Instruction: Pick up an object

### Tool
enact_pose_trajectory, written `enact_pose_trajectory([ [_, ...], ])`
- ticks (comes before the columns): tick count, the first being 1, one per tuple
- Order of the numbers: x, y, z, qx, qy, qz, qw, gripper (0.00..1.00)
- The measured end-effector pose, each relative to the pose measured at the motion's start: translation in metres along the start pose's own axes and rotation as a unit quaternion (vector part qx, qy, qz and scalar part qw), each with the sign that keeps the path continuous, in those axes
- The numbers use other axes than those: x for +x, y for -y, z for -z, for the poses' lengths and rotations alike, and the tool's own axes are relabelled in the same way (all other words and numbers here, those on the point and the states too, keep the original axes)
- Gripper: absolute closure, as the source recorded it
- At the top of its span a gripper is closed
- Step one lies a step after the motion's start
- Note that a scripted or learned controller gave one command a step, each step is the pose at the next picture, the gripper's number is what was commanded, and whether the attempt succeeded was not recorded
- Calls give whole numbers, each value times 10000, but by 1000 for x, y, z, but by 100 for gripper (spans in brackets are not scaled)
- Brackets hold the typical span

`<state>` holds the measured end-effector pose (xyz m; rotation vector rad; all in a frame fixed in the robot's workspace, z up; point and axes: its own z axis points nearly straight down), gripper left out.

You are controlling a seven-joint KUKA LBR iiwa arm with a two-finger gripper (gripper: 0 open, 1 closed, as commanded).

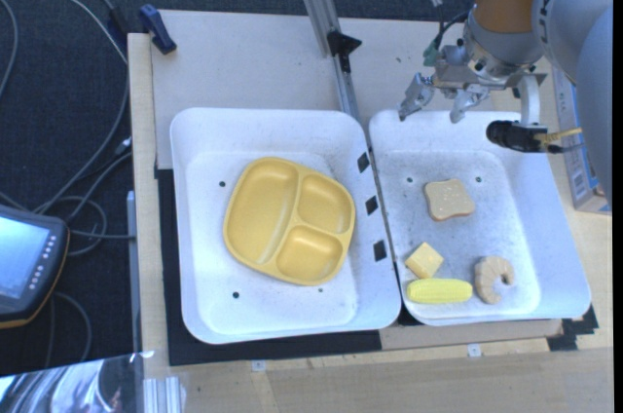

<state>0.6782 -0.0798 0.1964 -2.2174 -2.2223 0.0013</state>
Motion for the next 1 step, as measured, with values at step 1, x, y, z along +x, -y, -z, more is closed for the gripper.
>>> enact_pose_trajectory([
  [1, 0, 0, 0, 1, 2, 0, 10000, 0],
])
